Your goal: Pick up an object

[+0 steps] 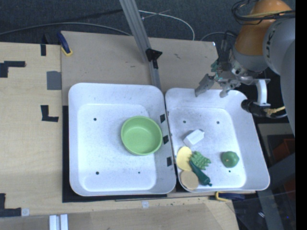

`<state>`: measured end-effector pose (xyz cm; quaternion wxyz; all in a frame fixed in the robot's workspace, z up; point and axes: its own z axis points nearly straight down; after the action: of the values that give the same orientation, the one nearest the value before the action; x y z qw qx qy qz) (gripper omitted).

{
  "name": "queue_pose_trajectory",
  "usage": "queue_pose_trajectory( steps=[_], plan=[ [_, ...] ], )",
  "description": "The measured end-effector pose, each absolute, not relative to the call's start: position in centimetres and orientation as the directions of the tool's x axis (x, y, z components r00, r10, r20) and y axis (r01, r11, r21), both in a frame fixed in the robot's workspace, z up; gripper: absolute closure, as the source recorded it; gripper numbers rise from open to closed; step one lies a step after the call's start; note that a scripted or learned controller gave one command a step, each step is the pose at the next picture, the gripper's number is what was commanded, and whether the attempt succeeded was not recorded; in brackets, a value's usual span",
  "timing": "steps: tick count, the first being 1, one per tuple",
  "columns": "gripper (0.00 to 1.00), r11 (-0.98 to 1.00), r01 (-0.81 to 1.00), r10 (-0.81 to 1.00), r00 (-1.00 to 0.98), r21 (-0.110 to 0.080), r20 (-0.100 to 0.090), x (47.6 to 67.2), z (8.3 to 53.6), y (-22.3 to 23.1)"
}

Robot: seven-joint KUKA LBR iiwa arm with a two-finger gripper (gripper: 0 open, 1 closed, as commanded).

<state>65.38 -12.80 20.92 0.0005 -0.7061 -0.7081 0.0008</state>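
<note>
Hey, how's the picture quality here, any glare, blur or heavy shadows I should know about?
Camera view: lighting even and soft, with slight glare on the white bins' rims; the green bowl casts a faint shadow; the whole frame is a bit grainy, and the claw is softer than the bin contents.

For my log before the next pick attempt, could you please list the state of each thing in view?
pincer: open, nothing between its fingers, above the right bin's far rim
green bowl: upright, in the left bin
white block: lying in the right bin, apart from the rest
green ball: resting alone in the right bin
green leafy toy: lying against the yellow pieces
</note>
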Motion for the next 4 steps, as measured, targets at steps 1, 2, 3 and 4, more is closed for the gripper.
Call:
queue_pose_trajectory(
  steps=[1,2,3,4],
  plan=[
    [0.0,0.003,1.0,1.0,-0.003,-0.002,-0.001,65.4,20.9,-12.8],
    [0.0,0.002,1.0,1.0,-0.002,-0.002,-0.001,64.4,16.0,-12.4],
    [0.0,0.002,1.0,1.0,-0.002,-0.007,0.0,64.5,11.1,-11.5],
    [0.0,0.002,1.0,1.0,-0.002,-0.003,-0.002,64.4,8.7,-11.5]
  ],
)
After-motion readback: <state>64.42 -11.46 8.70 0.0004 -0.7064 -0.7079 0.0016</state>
